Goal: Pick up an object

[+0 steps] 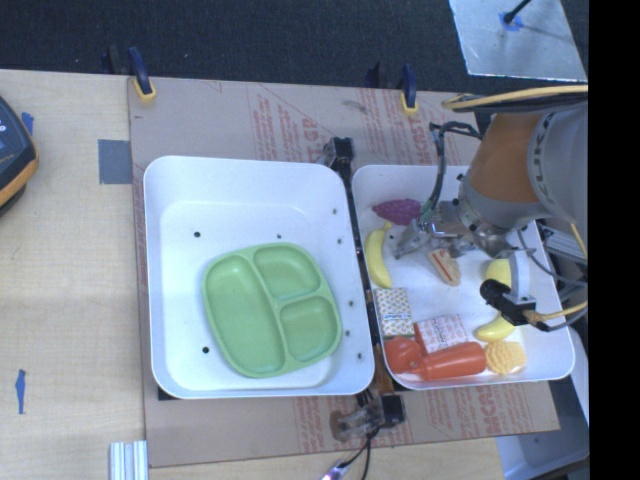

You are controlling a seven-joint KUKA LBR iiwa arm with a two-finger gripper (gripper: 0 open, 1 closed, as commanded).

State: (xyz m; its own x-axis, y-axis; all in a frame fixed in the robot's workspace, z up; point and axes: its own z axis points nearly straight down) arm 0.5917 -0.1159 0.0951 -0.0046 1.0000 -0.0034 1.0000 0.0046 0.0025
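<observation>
The gripper hangs low in the right bin; whether it is open I cannot tell. A sandwich piece lies beside it, a banana along the left wall. Packet print is unreadable.

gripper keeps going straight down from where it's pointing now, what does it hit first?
Most likely the bare floor of the right bin, beside the sandwich-like toy. The gripper points down between that toy and the yellow banana. Depth is unclear from this slant, so it could clip the toy's edge.
</observation>
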